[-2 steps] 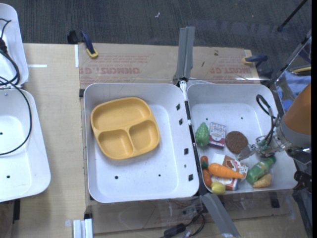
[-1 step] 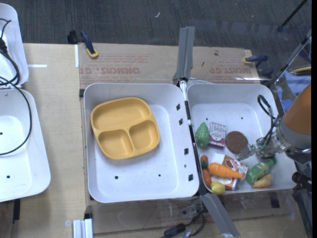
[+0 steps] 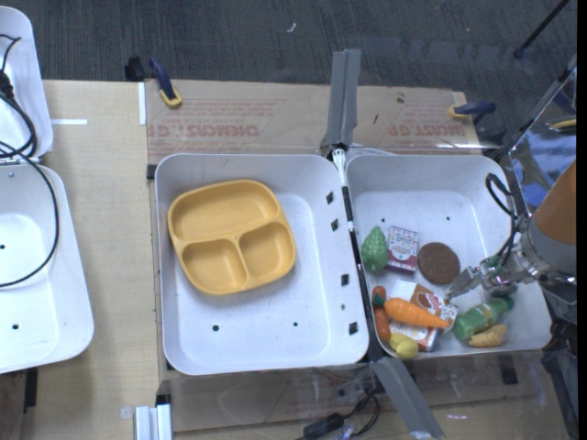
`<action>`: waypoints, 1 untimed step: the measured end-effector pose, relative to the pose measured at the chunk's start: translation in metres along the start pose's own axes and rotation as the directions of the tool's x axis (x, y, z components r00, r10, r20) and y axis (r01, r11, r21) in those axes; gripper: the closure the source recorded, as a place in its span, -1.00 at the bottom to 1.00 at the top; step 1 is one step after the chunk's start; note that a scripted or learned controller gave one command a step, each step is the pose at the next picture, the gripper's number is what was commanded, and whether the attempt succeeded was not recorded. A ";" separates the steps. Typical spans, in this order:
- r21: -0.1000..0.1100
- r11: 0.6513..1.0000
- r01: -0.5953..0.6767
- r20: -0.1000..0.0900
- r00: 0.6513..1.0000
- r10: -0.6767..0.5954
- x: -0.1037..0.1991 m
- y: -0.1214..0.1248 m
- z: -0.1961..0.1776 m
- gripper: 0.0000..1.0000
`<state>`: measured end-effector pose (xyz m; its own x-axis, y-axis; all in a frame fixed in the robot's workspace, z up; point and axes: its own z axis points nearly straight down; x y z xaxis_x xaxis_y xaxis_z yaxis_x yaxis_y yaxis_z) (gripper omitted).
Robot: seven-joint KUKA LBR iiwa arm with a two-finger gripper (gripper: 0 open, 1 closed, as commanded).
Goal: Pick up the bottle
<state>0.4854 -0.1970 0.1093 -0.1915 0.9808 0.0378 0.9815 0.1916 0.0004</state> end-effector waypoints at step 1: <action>0.005 1.000 -0.004 0.003 1.000 0.004 -0.003 -0.003 -0.023 -1.00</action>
<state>0.4828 -0.2016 0.1326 -0.1876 0.9817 0.0343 0.9822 0.1878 -0.0048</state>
